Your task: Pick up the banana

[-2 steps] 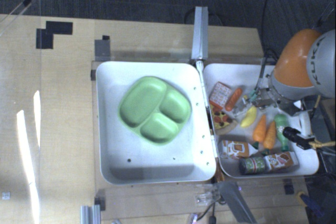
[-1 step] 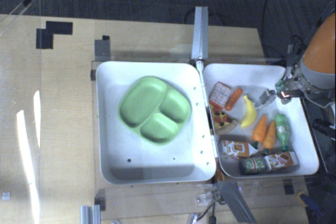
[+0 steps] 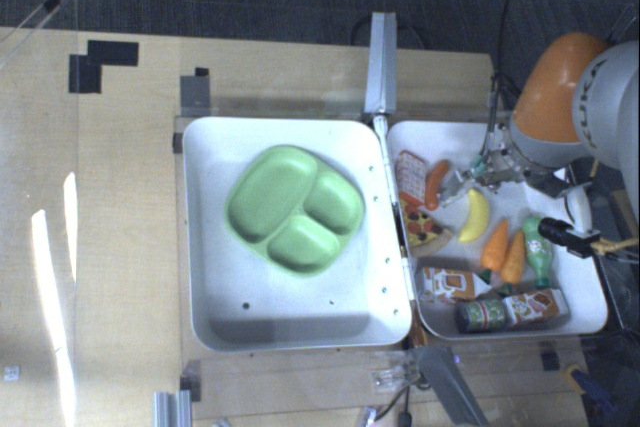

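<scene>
The gripper [image 3: 478,177] hangs over the upper part of the right bin [image 3: 600,315], its fingers [image 3: 458,183] spread apart with nothing between them. The metal fingertips point left and slightly down, ending just above the top of the banana [image 3: 474,217]. Whether they touch it cannot be told.

The banana is small, plain yellow and gently curved (bowed toward the right). It lies nearly upright in the view, near the middle of the right bin, and tapers toward its lower end.

To its left lies a red sausage [image 3: 437,182], with a red-and-white packet [image 3: 411,177] beyond it and a pizza slice [image 3: 424,227] below. To the banana's right lie two orange carrots [image 3: 503,253] side by side, then a green bottle [image 3: 537,253]. Along the bin's lower edge sit a carton [image 3: 448,284] and a can [image 3: 488,314] on its side.

Behind the gripper rise the grey arm [image 3: 610,110] and its orange band [image 3: 552,93], entering from the right.

The left bin [image 3: 210,315] holds a green divided plate [image 3: 295,209] with three compartments. Both bins rest on a pale wooden bench [image 3: 100,245].
</scene>
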Robot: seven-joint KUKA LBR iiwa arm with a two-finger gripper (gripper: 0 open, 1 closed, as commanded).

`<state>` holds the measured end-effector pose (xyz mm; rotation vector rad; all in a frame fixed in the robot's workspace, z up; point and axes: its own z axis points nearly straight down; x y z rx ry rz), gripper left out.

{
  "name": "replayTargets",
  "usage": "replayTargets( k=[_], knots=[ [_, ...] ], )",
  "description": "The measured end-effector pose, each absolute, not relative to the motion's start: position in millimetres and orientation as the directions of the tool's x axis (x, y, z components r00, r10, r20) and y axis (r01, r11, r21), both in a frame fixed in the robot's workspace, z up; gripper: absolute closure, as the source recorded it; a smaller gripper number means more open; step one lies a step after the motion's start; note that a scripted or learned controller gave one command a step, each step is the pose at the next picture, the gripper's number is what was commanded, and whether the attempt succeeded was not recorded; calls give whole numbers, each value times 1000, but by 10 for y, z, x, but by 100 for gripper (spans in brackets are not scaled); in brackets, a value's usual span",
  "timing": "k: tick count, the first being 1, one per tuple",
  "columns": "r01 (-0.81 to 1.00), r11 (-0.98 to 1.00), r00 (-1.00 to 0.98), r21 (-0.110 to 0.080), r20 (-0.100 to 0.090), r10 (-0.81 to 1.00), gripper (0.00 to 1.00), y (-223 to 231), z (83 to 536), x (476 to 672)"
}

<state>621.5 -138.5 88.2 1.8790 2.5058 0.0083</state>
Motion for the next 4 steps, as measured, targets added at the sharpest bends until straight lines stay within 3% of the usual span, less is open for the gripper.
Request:
replayTargets(
  k=[1,2,3,4],
  knots=[
    [941,339,-339,9,-4,941,0,-1130,1944,6493],
    [968,252,-252,4,-2,968,0,-1681,1277,5641],
    [943,332,-332,10,-5,943,0,-1467,886,6005],
    [943,333,-333,17,-6,943,100,-1450,1012,6031]
  ],
)
